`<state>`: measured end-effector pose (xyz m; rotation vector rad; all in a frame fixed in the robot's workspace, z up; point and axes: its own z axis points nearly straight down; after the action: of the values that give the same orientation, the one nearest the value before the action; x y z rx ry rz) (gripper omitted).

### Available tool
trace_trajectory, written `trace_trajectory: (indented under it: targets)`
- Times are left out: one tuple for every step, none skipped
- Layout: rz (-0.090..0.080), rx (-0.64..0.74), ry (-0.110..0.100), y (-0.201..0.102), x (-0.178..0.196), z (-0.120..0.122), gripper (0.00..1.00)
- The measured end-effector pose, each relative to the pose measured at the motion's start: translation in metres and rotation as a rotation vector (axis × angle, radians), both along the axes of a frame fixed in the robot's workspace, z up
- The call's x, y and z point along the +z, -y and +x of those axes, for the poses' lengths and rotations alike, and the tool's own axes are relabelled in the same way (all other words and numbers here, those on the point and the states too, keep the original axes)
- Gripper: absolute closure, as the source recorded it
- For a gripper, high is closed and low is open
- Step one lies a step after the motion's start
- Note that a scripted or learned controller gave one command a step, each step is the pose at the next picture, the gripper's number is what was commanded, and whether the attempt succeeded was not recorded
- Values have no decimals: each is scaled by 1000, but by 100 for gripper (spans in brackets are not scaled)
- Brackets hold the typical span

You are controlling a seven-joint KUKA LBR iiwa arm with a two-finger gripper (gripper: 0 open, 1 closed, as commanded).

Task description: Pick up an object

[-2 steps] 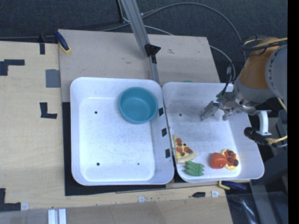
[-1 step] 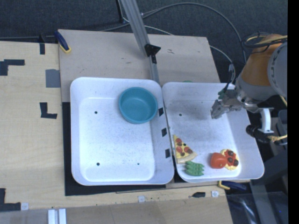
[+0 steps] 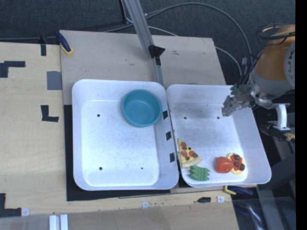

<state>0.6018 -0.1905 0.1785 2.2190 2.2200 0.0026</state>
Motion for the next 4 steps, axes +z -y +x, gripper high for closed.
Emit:
trace_trajectory:
  targets:
    - [0, 0, 0, 0, 48, 1, 100]
    - [2, 5, -3, -60, 47, -6, 100]
    - [2, 4, -4, -108, 43, -13, 100]
    - [2, 4, -4, -156, 35, -11, 100]
